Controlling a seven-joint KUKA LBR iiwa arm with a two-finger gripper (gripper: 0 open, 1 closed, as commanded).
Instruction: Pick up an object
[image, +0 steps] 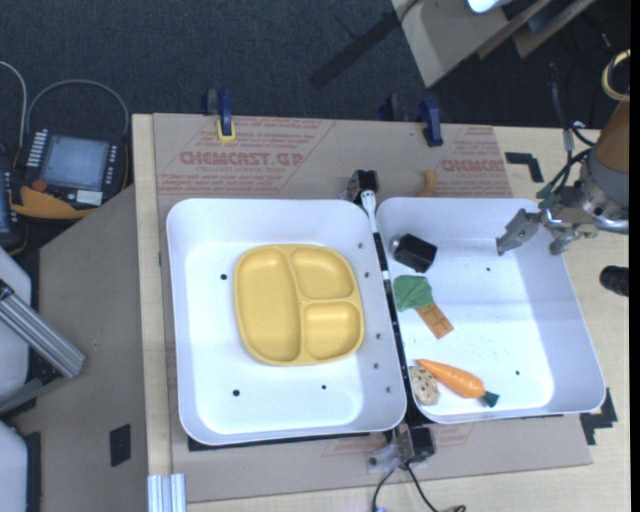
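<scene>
The right bin (520, 330) holds several small objects along its left side. A black block (413, 252) lies near the back, then a green leafy piece (412, 292) and a small brown rectangular piece (435, 320). An orange carrot (452, 378) lies at the front beside a speckled cookie-like piece (424, 385). My gripper (535, 235) hangs over the bin's back right corner, well to the right of the black block. It is open, with nothing between its fingers (516, 232).
The left bin (200, 300) holds a yellow divided plate (298, 302). The arm's wrist (605, 180) comes in at the right edge. Blue clamps (224, 112) hold the cardboard base at the back. A pendant with a screen (70, 165) lies far left.
</scene>
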